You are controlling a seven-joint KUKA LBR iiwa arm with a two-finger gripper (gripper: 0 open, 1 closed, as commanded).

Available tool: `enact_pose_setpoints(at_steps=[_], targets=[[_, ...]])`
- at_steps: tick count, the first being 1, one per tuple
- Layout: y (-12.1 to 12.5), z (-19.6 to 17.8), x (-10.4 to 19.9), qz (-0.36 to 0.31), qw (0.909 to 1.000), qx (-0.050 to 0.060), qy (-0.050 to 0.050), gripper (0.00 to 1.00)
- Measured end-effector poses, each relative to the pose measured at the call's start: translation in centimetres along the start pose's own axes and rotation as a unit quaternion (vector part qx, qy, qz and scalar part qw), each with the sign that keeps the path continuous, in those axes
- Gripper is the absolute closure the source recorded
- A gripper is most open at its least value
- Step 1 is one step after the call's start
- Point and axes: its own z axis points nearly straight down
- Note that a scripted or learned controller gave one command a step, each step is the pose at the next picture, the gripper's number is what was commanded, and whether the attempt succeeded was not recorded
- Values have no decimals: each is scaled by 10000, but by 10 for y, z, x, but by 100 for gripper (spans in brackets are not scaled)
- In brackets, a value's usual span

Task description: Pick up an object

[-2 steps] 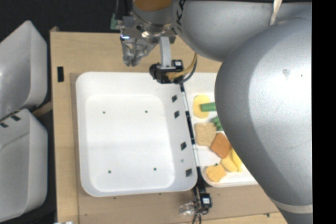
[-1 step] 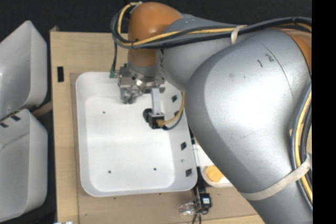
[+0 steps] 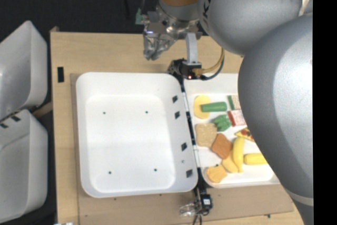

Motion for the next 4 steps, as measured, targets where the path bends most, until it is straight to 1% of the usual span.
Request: enact_pose_setpoints(at_steps=[1,2,3,4], targets=[[-8,165,-21,3,9999,136,-31,100],[-10,199,-18,6,10000,62,-21,100],[-5,197,-31,-10,10000,81,8,100],[-72,194,-36,1,10000,24,-12,100]])
